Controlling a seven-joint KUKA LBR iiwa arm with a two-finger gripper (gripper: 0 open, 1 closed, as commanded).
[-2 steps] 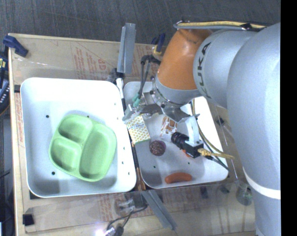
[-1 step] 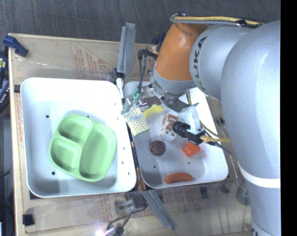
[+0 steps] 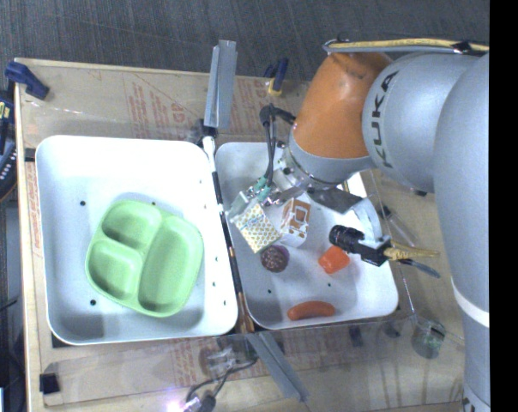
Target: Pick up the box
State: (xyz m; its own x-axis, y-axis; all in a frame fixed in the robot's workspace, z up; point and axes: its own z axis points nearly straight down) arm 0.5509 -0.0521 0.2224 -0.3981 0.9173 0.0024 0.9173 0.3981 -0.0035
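Single fixed camera is sitting above the tabletop (image 3: pixel 113 93), looking down at a slant. It is standing far enough off to be taking in both white bins whole. The left bin (image 3: pixel 62 161) is lying toward frame left; the right bin (image 3: pixel 375 294) is sitting just beside it. The arm (image 3: pixel 413 118) is reaching in over the right bin from frame right.

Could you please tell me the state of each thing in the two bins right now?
Tray: lying flat in the left bin, right way up, nothing in its compartments.
Box: tilted in the right bin, by its left wall, under the end effector.
Carton: beside the box.
Dark ball: resting on the bin floor.
Orange block: resting apart.
Sausage: lying flat near the front wall.
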